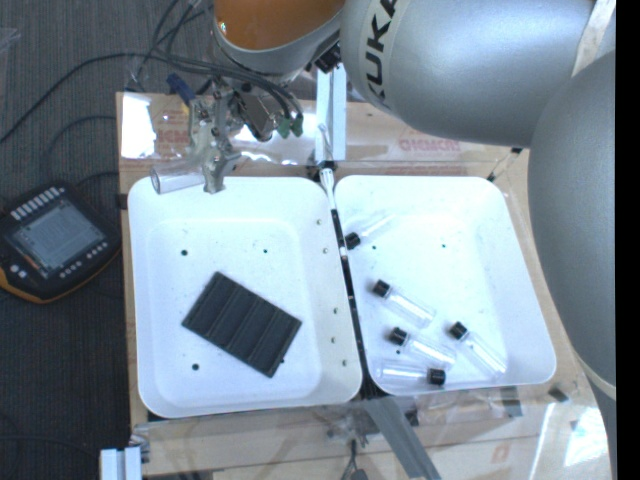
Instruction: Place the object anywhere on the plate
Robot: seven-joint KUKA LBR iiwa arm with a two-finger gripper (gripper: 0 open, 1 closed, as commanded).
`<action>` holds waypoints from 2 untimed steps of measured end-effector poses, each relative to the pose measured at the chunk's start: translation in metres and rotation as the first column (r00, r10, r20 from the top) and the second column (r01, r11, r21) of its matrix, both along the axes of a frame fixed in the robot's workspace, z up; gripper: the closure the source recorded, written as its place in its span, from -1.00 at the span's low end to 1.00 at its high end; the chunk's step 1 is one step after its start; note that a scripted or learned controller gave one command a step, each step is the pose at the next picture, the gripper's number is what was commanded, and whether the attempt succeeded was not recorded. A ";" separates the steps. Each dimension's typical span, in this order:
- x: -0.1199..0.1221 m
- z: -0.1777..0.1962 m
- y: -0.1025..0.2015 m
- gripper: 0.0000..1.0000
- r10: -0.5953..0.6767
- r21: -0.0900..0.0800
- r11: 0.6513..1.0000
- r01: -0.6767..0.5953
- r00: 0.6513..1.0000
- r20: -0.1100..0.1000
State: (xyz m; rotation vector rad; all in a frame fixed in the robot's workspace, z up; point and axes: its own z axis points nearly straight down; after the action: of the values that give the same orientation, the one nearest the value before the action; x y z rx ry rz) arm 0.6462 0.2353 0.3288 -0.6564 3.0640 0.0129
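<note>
The arm (pixel 470 48) enters from the right and crosses the top of the view; its orange band (pixel 270 3) sits above the wrist. The gripper (pixel 205 163) hangs over the far rim of the left bin (pixel 160 368), near its far left corner. A clear tube (pixel 172 179) lies horizontally between the fingers, which are closed on it; the tube projects to the left of the fingers. The dark ribbed plate (pixel 241 324) lies flat and turned at an angle on the left bin floor, well apart from the gripper. The right bin (pixel 500 218) holds five clear tubes with black caps (pixel 405 303), scattered. A pendant (pixel 50 240) rests left of the worktop.
</note>
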 end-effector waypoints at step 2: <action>0.001 0.020 0.003 1.00 0.000 0.013 1.000 0.000 1.000 0.005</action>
State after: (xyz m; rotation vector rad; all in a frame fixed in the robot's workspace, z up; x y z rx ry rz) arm 0.6470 0.2383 0.3490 -0.6546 3.0567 0.0316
